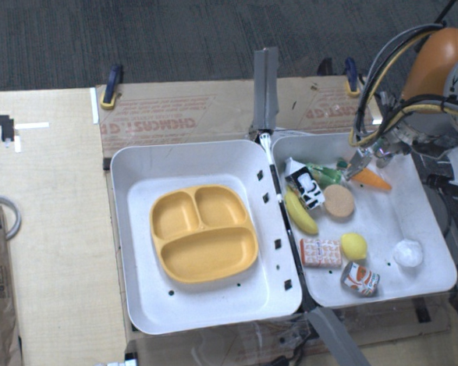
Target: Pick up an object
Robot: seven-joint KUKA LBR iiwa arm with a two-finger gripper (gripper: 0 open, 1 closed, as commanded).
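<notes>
1. You see the hand [362, 161] low in the far corner of the right-hand shallow white bin [424, 227], at the end of the grey arm with its orange band [432, 66]. You cannot tell from this slant whether it is spread or pinched, and nothing shows gripped in it.
2. The likeliest target is the orange carrot-shaped toy [372, 180], which lies just beside the hand, on its near side. The green leafy piece [322, 172] sits just to the hand's left.
3. Further from the hand you find a round tan disc [340, 202], a black-and-white packet [304, 187], a yellow banana [300, 212], a red-and-white patterned box [321, 252], a yellow lemon [354, 246], a small printed can on its side [359, 279] and a white ball [408, 253].
4. The clutter looks tipped in at random, which suits a pick-anything trial; the crowding by the hand could mean a nudge rather than a clean grip.
5. Well away from the hand, the left bin [136, 247] carries a yellow three-compartment plate [204, 233], lying flat.
6. Behind the bins, cardboard [177, 115] clamped to the table [46, 246] bears mirrored red print that seems to read "CHEMCAT". The print on the packet and can is too small to read.
</notes>
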